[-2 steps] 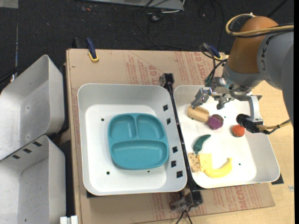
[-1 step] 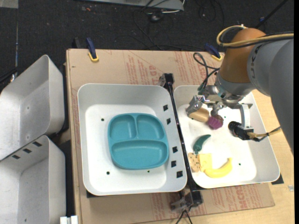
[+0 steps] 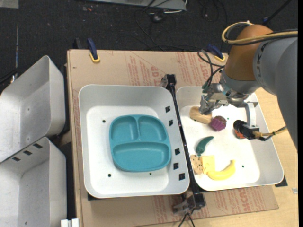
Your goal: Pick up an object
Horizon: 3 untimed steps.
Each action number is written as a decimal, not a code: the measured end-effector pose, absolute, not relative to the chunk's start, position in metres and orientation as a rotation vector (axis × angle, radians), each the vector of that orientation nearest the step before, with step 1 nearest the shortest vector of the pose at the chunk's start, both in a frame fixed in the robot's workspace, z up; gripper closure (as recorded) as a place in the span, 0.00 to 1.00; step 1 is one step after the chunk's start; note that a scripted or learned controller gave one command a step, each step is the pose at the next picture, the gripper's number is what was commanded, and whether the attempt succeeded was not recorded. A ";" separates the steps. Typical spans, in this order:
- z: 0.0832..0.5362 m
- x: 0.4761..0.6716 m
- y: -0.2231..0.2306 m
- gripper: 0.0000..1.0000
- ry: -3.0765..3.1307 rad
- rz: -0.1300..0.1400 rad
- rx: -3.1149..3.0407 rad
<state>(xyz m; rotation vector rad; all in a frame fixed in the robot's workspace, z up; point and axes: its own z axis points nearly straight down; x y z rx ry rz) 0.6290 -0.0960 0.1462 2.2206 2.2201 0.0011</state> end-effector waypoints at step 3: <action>0.248 0.633 -0.041 1.00 2.229 0.005 2.212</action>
